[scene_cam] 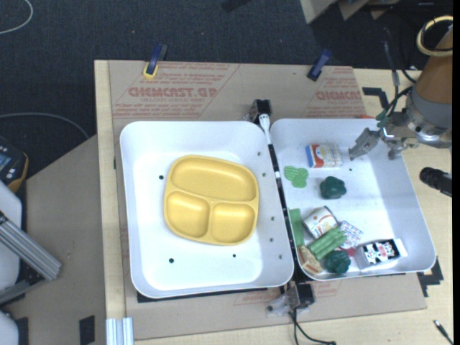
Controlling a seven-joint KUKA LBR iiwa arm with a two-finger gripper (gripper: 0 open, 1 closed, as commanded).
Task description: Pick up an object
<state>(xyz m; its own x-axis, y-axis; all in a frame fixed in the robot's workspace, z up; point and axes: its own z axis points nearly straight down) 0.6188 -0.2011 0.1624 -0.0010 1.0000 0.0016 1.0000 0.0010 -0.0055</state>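
My gripper (376, 148) hangs over the far right part of the right bin (402, 192), with its two fingers spread open and only bin floor between them. Its left finger (359, 146) is just right of a small white box with orange and blue print (325, 155). Below that lie a flat light green piece (295, 175) and a dark green lump (332, 187). At the bin's near edge sit a small labelled tin (320, 221), a green stalk (327, 241), a dark green broccoli-like piece (336, 263) and a black and white box (379, 251).
The left bin (144, 157) holds a yellow divided plate (210, 198). A pink-patterned packet (351, 231) lies among the near-edge clutter. The arm's orange band (435, 85) and grey wrist stand over the right bin's far right corner. Clamps hold the cardboard base at the back.
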